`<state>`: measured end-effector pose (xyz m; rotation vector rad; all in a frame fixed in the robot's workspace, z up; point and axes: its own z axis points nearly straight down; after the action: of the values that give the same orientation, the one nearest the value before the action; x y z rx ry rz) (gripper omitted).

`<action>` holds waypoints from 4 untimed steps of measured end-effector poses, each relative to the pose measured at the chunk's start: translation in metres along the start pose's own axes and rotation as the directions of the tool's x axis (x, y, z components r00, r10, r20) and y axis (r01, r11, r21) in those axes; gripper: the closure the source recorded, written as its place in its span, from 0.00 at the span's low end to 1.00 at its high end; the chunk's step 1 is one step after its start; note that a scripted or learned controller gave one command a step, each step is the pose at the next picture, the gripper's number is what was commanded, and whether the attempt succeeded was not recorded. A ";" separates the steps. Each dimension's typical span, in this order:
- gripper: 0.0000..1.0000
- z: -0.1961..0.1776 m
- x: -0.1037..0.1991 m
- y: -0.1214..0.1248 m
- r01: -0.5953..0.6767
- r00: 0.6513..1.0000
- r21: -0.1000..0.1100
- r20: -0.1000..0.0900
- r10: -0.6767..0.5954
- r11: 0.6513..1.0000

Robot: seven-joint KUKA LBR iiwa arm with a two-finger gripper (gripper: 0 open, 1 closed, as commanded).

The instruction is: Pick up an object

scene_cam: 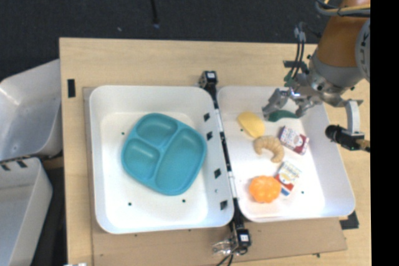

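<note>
Grey arm (orange band at wrist) reaching from right, tool (286, 106) lowered, fingers spread apart

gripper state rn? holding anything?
Gripper: fingers look spread open, nothing between them. It hovers over the right bin, just right of the yellow item.

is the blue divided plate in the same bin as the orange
No. The blue divided plate lies in the left bin, while the orange sits in the right bin.

Wooden bench (75, 65), left white bin (100, 196), right white bin (330, 190) side by side
</note>
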<state>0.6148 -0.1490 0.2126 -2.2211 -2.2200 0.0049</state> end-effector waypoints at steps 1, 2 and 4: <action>0.00 0.043 0.001 0.004 -0.003 1.000 -0.001 0.000 0.003 1.000; 0.00 0.087 0.006 0.005 -0.001 1.000 -0.001 0.000 0.001 1.000; 1.00 0.011 -0.002 0.002 -0.008 1.000 -0.009 0.001 0.008 1.000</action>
<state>0.6170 -0.1507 0.2018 -2.2345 -2.2163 -0.0042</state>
